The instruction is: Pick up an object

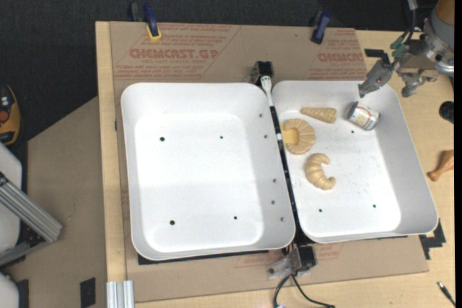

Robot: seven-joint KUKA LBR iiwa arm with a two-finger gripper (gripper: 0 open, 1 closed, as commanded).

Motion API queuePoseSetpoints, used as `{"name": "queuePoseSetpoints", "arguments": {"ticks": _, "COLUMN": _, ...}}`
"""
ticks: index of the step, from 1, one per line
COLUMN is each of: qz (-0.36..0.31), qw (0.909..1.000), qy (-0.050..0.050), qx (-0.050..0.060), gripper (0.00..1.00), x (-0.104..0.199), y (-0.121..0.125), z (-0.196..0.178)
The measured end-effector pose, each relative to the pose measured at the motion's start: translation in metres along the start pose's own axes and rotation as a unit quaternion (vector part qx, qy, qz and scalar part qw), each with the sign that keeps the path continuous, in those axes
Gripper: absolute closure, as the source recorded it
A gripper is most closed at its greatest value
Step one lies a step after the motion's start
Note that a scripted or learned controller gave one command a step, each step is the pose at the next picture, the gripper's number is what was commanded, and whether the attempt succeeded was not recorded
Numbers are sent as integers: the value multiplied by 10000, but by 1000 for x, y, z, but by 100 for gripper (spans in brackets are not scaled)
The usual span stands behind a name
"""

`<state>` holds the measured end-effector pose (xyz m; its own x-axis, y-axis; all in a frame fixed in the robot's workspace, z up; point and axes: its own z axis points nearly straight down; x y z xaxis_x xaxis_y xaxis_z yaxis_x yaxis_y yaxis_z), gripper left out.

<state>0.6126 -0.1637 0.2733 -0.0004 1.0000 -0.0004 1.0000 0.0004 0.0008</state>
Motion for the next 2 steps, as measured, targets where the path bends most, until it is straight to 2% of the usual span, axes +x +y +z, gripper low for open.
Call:
{"name": "queuePoseSetpoints", "arguments": {"ticks": 1, "qz": -48, "qw": 10000, "qy": 27, "qx": 38, "gripper": 0, "x": 102, "y": -10, "z": 48}}
{"name": "queuePoseSetpoints", "arguments": {"ticks": 2, "qz": -28, "qw": 10000, "qy": 8, "qx": -31, "gripper": 0, "x": 143, "y": -23, "z": -13}}
